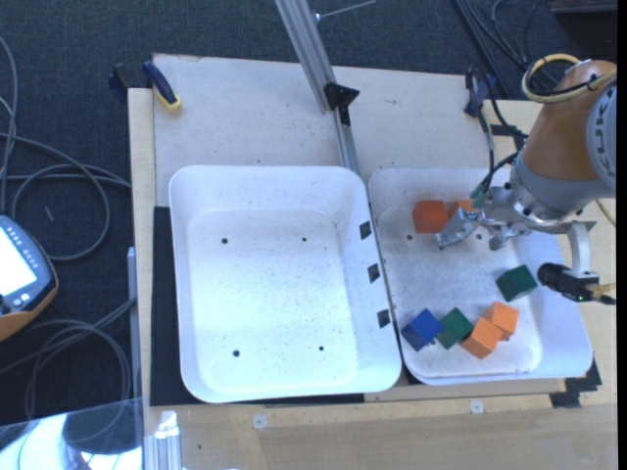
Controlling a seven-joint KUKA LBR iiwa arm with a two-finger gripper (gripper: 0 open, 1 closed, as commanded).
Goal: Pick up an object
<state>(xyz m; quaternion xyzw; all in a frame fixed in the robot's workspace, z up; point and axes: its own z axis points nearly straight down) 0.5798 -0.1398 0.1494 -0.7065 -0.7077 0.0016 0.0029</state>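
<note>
The arm reaches in from the right over the right-hand white bin (392,262), its gripper (460,231) low in the bin's upper part, just beside an orange block (429,215) — whether the two touch cannot be made out, and how far the gripper is open cannot be told, nor whether it has hold of anything. A dark green block (515,283) lies apart, lower and to the right, close to the arm's black fitting. Along the bin's near edge sits a tight cluster: a blue block (422,327), a green block (454,327) touching it, and two orange blocks (491,328) pressed together at the right end. The left-hand white bin (196,194) lies alongside, on the pale table (245,116). A slanted metal rail (313,57) runs down to the gap between the bins, and a yellow-handled clamp (162,84) grips the table's far left corner.
</note>
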